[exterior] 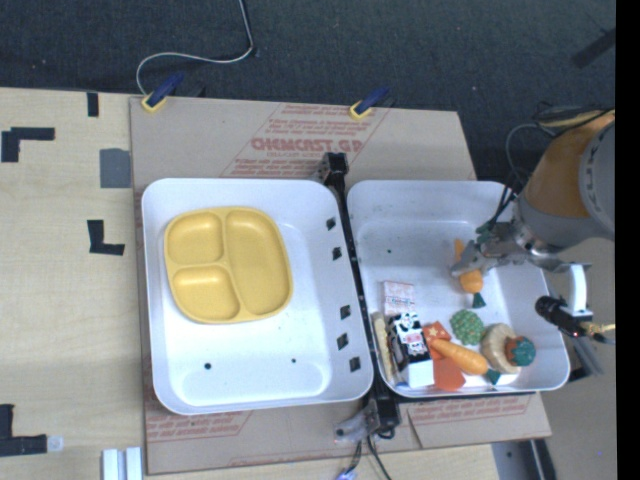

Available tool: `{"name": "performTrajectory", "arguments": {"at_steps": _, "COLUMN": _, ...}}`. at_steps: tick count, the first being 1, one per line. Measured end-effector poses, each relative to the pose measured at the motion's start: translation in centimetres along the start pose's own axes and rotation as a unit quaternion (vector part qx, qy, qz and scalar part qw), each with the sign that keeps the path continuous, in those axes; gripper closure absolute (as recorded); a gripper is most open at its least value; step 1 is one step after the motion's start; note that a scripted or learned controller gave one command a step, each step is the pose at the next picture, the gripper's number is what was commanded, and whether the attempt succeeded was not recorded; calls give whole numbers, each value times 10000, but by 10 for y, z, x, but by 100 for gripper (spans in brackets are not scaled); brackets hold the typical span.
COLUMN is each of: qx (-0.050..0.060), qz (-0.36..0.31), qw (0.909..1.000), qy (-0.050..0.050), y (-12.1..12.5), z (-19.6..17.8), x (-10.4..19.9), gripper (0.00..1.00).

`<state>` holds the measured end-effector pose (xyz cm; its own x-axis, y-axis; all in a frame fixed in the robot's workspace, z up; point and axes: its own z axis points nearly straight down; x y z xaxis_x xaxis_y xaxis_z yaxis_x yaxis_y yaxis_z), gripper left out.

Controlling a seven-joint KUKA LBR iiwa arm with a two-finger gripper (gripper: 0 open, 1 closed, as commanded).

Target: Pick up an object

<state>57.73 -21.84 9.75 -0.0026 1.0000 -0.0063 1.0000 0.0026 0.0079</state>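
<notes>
- We see the gripper (470, 259) low in the right bin (420, 208), just above a small orange object (471, 281).
- We cannot tell whether it grips anything.
- Other toys cluster near the bin's front edge.

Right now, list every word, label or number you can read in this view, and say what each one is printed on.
"CHEMCAST GP": red print on the brown cardboard sheet under the two bins, running at a slant above the left bin.
Smaller red print beneath it: too blurred to read.
Small white packet in the right bin: red marks, too small to read.
Black-and-white carton: print unreadable.
</notes>
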Motion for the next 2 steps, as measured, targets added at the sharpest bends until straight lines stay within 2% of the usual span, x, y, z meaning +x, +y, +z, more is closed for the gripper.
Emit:
{"name": "performTrajectory", "arguments": {"at_steps": 1, "qx": 28, "qz": 0, "qw": 10000, "qy": 32, "y": 33, "z": -83, "x": 60, "gripper": 100}}
{"name": "performTrajectory", "arguments": {"at_steps": 2, "qx": 43, "qz": -3, "qw": 10000, "qy": 34, "y": 87, "z": -73, "x": 117, "gripper": 100}}
